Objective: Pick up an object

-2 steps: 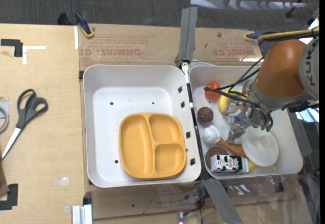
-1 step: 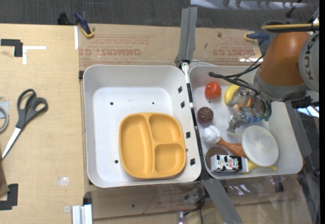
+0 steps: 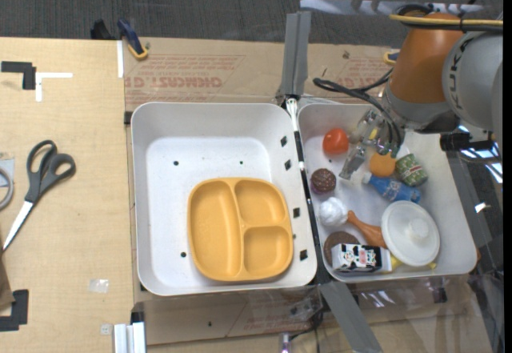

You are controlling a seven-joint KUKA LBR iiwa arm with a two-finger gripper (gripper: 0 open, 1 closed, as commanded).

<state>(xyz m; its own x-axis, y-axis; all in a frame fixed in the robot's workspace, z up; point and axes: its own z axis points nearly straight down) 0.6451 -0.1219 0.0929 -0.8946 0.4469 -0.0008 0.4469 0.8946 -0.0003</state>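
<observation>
Your claw [image 3: 362,153] is open and holds nothing yet, low in the right bin [image 3: 458,207] by the orange ball [image 3: 383,165].

A pale wooden bench [image 3: 64,247] carried two shallow white plastic bins — the left bin [image 3: 152,207] and the right bin [image 3: 460,207] — touching side by side. Under their far edges lay a flat brown cardboard sheet [image 3: 208,71]. Near the bench's left edge lay black-handled scissors [image 3: 36,183], well apart from the bins.
</observation>
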